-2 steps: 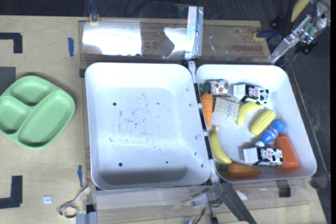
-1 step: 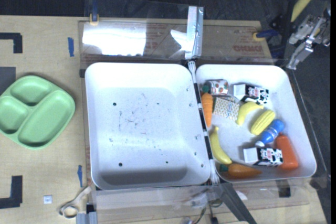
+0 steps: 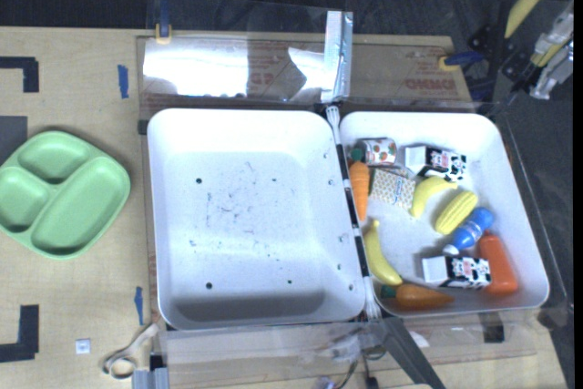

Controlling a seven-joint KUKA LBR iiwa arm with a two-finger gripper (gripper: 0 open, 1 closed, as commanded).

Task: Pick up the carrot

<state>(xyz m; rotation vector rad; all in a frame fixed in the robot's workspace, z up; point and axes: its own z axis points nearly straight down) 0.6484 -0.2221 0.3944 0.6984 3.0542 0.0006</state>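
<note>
Carrot (image 3: pixel 422 294): orange tapered body with a green stub at its left end, lying flat in the right bin (image 3: pixel 510 150) against the near wall. Its long axis runs roughly left-right along that wall, tip pointing right. The green end touches the lower tip of the banana (image 3: pixel 378 255). A cow-print carton (image 3: pixel 460 270) sits just above it and the orange bottle (image 3: pixel 499 267) is to its upper right.

A second orange tapered piece (image 3: pixel 360 189) stands lengthwise along the bin's left wall and could also be a carrot; can't tell for sure.

Pincer (image 3: pixel 549 68) is at the far right, outside the bin past its far right corner and well apart from the carrot. Whether it is open or closed can't be told; it looks to be gripping nothing.

From the pincer, the carrot lies toward the near edge of the bench and to the left, diagonally across the bin. The grasp probably needs to close across the short width, and the near wall leaves little room on that side.

The left bin (image 3: pixel 182 132) and green plate (image 3: pixel 100 168) are not involved.
</note>
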